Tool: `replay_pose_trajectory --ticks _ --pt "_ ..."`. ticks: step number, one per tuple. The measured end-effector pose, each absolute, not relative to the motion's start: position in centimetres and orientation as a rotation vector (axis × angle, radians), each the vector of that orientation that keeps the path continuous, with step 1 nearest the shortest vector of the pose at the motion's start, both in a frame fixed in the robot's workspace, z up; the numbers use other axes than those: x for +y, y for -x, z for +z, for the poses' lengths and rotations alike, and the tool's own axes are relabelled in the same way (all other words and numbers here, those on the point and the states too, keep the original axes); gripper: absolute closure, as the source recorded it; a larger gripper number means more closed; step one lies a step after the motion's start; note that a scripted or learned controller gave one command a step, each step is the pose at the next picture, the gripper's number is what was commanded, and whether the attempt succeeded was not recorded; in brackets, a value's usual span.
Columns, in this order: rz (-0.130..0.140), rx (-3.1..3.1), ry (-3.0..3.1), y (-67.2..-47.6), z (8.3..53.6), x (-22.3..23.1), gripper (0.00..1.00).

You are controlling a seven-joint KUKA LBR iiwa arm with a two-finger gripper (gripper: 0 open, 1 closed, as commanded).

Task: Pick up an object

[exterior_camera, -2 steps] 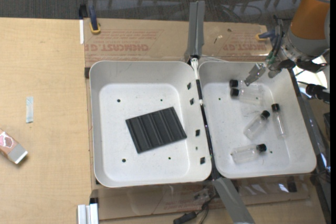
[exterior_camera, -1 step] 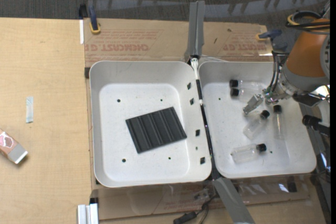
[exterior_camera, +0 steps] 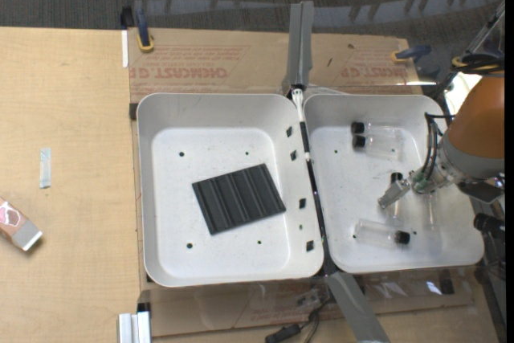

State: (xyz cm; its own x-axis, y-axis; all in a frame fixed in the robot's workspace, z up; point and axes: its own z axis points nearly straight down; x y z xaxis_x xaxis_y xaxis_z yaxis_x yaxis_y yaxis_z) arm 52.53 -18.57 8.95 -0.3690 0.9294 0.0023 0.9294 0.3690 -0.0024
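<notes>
In the right bin (exterior_camera: 450,253), my gripper (exterior_camera: 410,203) hangs low over the floor, right of centre. Its fingers (exterior_camera: 391,193) stand spread apart, open, with nothing seen between them. A clear vial with a black cap (exterior_camera: 379,234) lies on the bin floor just below and left of the gripper, apart from it. Two more clear vials with black caps (exterior_camera: 371,136) lie near the bin's back. A dark ribbed rectangular pad (exterior_camera: 238,198) lies flat and slightly turned in the middle of the left bin (exterior_camera: 161,173).
The arm's orange band (exterior_camera: 484,118) sits over the right bin's right rim. A divider post (exterior_camera: 299,44) rises behind the bins. On the bench at far left lie a pink and grey packet (exterior_camera: 18,226) and a small grey strip (exterior_camera: 45,168).
</notes>
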Motion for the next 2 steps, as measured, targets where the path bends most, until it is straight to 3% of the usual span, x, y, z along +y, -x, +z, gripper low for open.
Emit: replay_pose_trajectory --ticks 1,2 --pt "0.002 -2.591 1.765 -52.5 9.6 -18.6 1.00" --pt "0.004 -2.511 1.882 -51.7 18.5 -11.6 1.00"
